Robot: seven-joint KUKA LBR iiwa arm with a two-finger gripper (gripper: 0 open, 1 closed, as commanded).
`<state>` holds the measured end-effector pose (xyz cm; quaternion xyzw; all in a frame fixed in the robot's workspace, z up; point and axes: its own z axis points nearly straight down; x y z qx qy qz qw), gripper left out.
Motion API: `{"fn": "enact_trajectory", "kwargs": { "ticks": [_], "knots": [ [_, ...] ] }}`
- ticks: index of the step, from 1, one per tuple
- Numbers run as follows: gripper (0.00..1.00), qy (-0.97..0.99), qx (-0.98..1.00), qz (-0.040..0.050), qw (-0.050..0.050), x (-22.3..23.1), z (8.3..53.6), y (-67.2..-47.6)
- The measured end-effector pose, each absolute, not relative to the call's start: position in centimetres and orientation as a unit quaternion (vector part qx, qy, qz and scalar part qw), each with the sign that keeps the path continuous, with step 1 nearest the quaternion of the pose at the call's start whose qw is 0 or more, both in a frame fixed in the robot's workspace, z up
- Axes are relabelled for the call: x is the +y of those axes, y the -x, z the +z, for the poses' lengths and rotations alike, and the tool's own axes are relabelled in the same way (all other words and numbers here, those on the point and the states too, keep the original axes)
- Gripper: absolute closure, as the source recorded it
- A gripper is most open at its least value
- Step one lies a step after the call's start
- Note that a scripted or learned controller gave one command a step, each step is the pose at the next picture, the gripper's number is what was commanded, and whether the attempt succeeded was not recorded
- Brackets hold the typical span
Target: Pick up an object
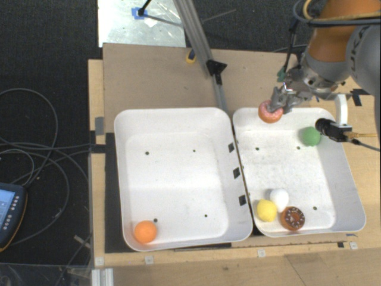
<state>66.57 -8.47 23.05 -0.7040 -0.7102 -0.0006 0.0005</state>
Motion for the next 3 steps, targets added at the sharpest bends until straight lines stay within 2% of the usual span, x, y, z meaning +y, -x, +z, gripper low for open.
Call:
{"fn": "enact_trajectory", "kwargs": {
  "ticks": [1, 2, 3],
  "knots": [
    [1.0, 0.703, -0.711, -0.0015, 0.0, -3.4, 24.0, -65.6],
    [1.0, 0.704, -0.711, -0.0004, 0.001, 1.4, 23.1, -64.6],
    [1.0, 0.704, -0.711, 0.0002, 0.002, 6.6, 22.1, -62.3]
  ]
}}
